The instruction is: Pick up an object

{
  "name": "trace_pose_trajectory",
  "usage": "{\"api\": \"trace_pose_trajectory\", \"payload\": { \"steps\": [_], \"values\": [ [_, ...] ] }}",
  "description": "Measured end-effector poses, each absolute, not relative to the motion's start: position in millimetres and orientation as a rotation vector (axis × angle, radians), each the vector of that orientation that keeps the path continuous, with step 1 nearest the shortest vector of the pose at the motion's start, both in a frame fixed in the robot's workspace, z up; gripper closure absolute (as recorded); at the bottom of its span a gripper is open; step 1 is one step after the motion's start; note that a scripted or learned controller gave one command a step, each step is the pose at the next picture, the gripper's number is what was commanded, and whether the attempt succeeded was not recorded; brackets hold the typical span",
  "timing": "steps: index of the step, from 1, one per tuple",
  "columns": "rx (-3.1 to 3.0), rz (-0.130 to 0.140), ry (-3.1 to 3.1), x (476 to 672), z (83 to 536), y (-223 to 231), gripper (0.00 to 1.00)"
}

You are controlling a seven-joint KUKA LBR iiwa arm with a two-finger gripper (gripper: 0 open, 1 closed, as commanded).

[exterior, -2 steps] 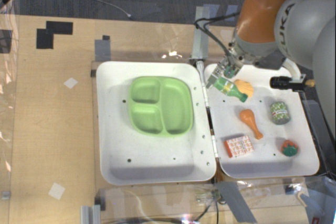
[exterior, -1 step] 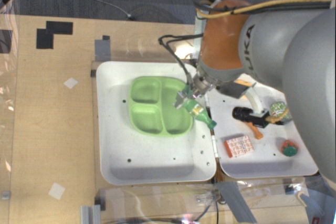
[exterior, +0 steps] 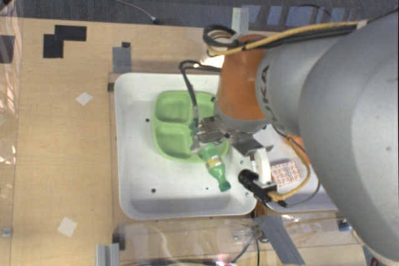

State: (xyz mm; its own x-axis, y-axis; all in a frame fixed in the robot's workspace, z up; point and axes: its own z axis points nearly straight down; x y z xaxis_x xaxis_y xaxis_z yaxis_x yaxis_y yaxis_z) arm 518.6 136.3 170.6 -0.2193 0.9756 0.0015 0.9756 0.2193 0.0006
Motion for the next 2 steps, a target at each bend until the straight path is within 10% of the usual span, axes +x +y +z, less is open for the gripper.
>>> {"api": "trace_pose_trajectory", "payload": {
  "steps": [2],
  "values": [
    [-2.585, 0.0, -1.785, 505.8, 202.1, 156.2, 1.0]
  ]
}}
